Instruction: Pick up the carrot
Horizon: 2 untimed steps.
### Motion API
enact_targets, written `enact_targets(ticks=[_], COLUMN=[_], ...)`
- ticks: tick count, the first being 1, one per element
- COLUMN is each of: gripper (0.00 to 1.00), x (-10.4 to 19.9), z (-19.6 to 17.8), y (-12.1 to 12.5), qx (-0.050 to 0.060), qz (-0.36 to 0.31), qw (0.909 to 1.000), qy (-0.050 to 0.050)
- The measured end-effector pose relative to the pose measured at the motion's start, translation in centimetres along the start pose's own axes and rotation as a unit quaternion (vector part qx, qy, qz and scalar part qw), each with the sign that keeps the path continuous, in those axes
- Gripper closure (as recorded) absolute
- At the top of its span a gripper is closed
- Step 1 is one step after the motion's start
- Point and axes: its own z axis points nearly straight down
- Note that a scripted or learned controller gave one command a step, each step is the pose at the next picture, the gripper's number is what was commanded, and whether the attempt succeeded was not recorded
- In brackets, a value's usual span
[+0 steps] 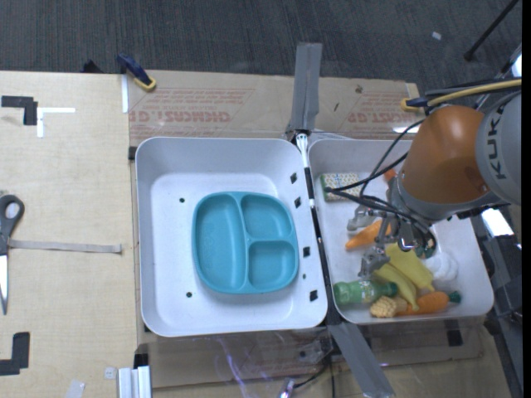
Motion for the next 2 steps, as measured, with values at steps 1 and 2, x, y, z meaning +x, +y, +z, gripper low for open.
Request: enact_targets(ticks=[1,2], gripper=[1.0,1.0], x=[-0.3,6.2], z=[-1.1,-0.1], y=[0.0,-3.4], qx=[0.001,0.001], qz=[-0.001,-0.075], qw=[1.0,0.9972], qy=[-0.003,-0.001])
